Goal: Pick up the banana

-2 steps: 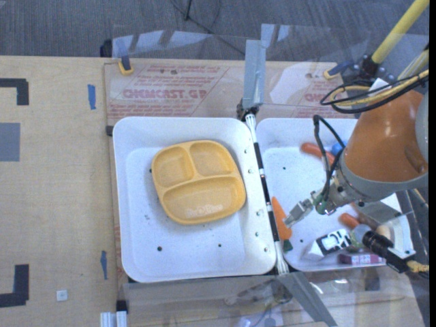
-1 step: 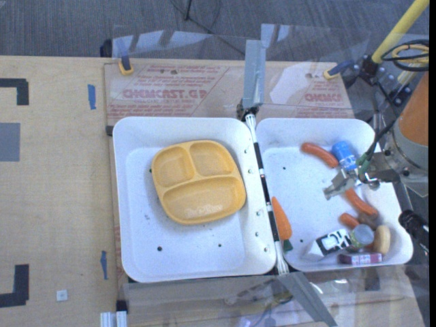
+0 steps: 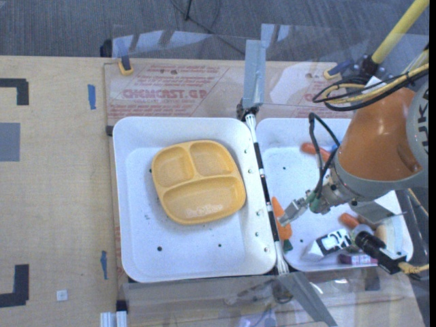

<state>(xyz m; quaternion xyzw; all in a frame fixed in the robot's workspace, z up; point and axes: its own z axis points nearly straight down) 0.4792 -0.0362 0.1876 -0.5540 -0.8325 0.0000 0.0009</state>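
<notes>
My gripper [image 3: 294, 211] hangs low over the left part of the right bin [image 3: 293, 138], reaching in from the right under the orange-banded wrist. Just left of it, an orange carrot with a green tip [image 3: 279, 218] lies along the bin's left wall. No yellow banana is plainly visible. A small pale tan piece [image 3: 381, 232] peeks out under the arm at the right, and I cannot tell what it is. The arm hides much of the right bin's middle and right side.
The left bin [image 3: 129, 203] holds a yellow divided plate [image 3: 197, 181]. In the right bin lie an orange piece near the back [image 3: 310, 148], another orange piece [image 3: 349, 219], a white and black item [image 3: 328, 244] and a purple marker [image 3: 355, 257] near the front.
</notes>
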